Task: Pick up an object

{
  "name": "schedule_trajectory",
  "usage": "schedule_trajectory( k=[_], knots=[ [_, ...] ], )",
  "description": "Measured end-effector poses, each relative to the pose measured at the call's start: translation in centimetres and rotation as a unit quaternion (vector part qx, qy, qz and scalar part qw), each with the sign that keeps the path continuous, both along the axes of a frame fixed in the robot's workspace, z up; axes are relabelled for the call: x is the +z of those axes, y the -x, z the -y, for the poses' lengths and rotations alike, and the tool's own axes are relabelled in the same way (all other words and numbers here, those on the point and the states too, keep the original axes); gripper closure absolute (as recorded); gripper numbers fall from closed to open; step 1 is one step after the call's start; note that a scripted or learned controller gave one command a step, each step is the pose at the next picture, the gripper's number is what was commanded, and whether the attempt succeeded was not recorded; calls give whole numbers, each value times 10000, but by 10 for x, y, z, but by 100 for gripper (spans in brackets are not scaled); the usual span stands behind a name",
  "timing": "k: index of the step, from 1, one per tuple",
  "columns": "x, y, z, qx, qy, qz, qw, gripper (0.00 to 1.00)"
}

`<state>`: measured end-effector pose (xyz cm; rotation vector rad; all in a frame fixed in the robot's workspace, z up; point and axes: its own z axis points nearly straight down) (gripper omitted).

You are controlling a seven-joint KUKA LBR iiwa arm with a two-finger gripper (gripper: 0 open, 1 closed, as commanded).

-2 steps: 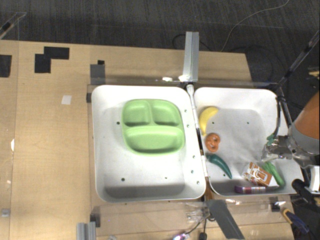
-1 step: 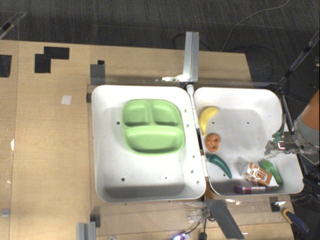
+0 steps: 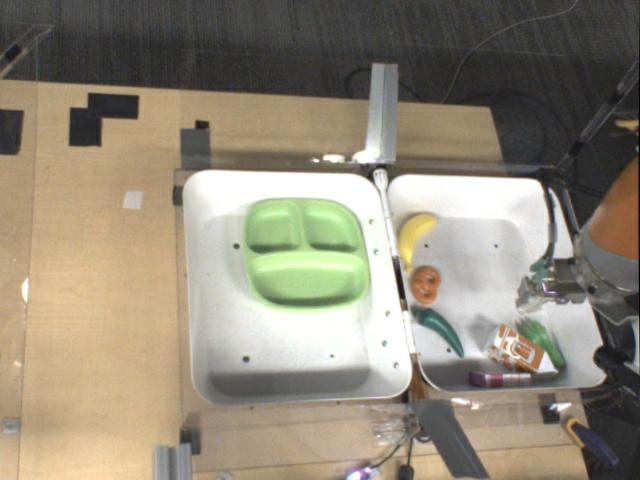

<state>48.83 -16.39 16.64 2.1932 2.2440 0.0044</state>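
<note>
**Gripper hovers at the right bin's right side**

The gripper (image 3: 537, 290) hangs over the right bin (image 3: 470, 196); whether it is clenched or released cannot be told. Just near of it lie a green packet (image 3: 546, 340) and an orange-and-white carton (image 3: 516, 349). A green pepper (image 3: 439, 329), orange fruit (image 3: 426, 282) and banana (image 3: 415, 234) lie to its left.

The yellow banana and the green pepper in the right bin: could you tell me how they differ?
The banana is yellow and lies near the bin's top left; the green pepper is dark green and lies lower, toward the middle. The banana looks thicker and stubbier, the green pepper slimmer and tapering to a point. Both are curved, lie in the right bin, and sit apart from the gripper.
</note>
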Motion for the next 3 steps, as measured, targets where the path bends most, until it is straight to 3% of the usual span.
schedule_trajectory(
  k=[1,2,3],
  knots=[
    [0,0,0,-5,0,-1,10000,0],
    [77,-25,-62,48,-1,6,10000,0],
    [21,-19,-124,342,-3,-7,9994,0]
  ],
)
